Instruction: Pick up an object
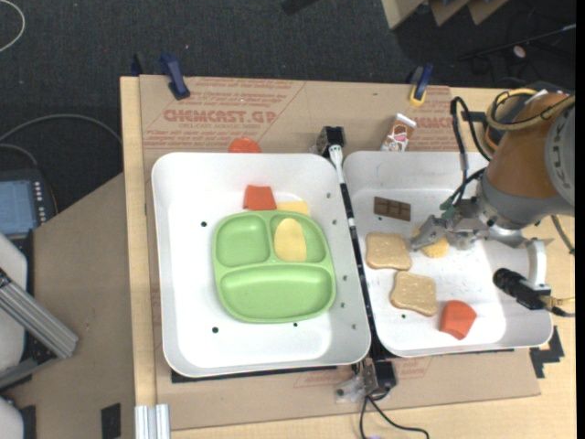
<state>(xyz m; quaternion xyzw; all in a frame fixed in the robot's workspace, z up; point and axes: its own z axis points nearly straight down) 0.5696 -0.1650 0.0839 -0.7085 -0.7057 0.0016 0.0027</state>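
Note:
My gripper (439,236) is low in the right bin (475,341), near its middle, reaching in from the right. A small yellow piece (437,250) lies right under its tip, touching or almost touching it. Just left of it lies a toast slice (388,251). A second toast slice (415,293) and a red-orange block (457,318) sit nearer the front. A brown chocolate bar (394,210) lies toward the back left of that bin.
The left bin (183,337) holds a green divided plate (272,273) with a yellow piece (290,239) in one compartment, and a red block (260,198) behind it. A small carton (398,133) and two blue clamps (174,76) stand on the bench behind.

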